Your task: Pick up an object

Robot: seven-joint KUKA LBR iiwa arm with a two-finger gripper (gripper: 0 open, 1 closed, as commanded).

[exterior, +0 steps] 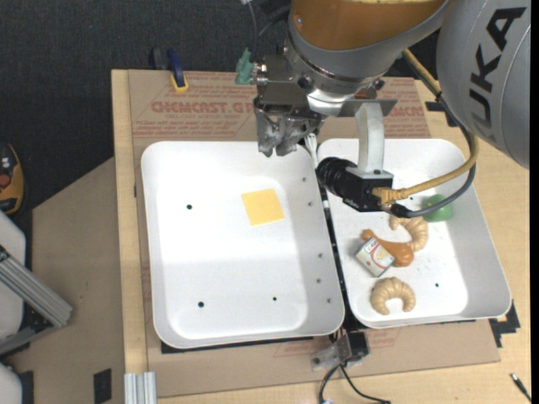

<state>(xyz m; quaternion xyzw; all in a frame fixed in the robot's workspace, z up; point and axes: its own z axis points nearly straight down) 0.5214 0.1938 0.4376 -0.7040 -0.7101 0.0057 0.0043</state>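
Gripper (pixel 282 137) sits at the back rim of the left bin (pixel 168 225), near the divide between bins. Fingers point down; nothing visible between them, but can't tell how far apart they are, too dark and cluttered.

Left bin: 1 item, a flat yellow square, looks like a cheese slice (pixel 263 206), near centre, well clear of the gripper.

Right bin (pixel 480 268): 2 croissants, one (pixel 393 294) near the front, one (pixel 414 231) further back; 1 orange-brown drumstick-shaped piece (pixel 394 250) between them; 1 small box (pixel 373 258) touching it; 1 green item (pixel 437 208), partly hidden by a hose.

Both bins rest on a brown board (pixel 210 103) with red print, 1 blue-yellow clamp (pixel 176 70) at its back edge. Dark carpet (pixel 76 23) beyond.
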